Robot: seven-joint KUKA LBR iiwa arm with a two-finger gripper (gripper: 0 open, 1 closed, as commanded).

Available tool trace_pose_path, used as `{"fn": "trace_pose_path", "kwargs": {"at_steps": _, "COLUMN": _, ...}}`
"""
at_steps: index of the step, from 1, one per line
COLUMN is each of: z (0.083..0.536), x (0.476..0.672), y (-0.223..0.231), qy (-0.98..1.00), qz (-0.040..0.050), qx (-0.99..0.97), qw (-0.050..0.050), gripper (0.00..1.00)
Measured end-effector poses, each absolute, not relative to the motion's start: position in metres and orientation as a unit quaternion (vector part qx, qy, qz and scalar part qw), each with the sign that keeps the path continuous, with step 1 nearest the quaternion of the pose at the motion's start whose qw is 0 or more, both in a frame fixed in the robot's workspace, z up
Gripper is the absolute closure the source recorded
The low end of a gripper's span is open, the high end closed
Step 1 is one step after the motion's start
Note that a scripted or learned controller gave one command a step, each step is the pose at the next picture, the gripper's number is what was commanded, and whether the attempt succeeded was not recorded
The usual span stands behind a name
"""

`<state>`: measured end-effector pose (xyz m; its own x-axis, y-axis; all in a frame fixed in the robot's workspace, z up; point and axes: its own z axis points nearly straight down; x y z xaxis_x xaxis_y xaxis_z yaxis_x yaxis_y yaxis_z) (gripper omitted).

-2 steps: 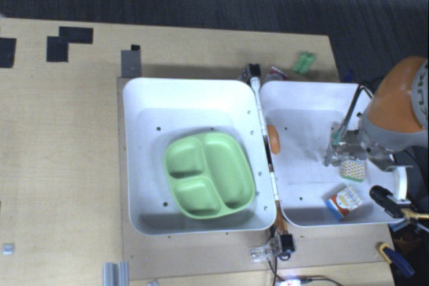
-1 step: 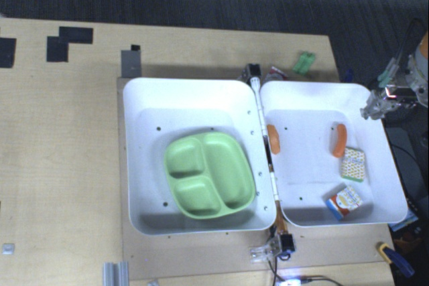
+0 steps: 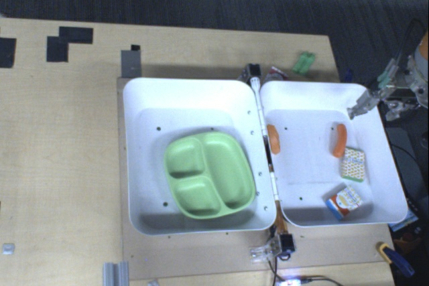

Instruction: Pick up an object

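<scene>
Two white bins are seen side by side. The gripper (image 3: 357, 109) is poised at the upper right of the right bin (image 3: 301, 94); whether its claw is spread cannot be told, and nothing is seen held. An orange object (image 3: 340, 140) lies just below it, apart from it.

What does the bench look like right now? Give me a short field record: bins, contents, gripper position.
left bin: holds a green divided plate
right bin: holds four small items
near divider: orange piece
right side: orange sausage-shaped item, patterned packet just below it
front right: small carton, lying tilted
gripper: over the right bin's far right corner, nothing seen between its fingers
outside bins: green object on the bench behind the right bin
</scene>
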<state>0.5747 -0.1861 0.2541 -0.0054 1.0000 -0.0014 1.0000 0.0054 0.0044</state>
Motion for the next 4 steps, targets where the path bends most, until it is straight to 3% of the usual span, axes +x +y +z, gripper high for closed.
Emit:
{"fn": "trace_pose_path", "kwargs": {"at_steps": 1, "z": 0.086, "x": 0.566, "y": -0.189, "qy": 0.708, "qz": 0.0017, "qx": 0.706, "qw": 0.003, "gripper": 0.00}}
{"fn": "trace_pose_path", "kwargs": {"at_steps": 2, "z": 0.098, "x": 0.568, "y": -0.189, "qy": 0.709, "qz": 0.0033, "qx": 0.705, "qw": 0.005, "gripper": 1.00}}
{"fn": "trace_pose_path", "kwargs": {"at_steps": 3, "z": 0.098, "x": 0.568, "y": -0.189, "qy": 0.709, "qz": 0.0032, "qx": 0.705, "qw": 0.005, "gripper": 0.00}}
{"fn": "trace_pose_path", "kwargs": {"at_steps": 4, "z": 0.085, "x": 0.651, "y": -0.134, "qy": 0.709, "qz": 0.0019, "qx": 0.705, "qw": 0.001, "gripper": 0.00}}
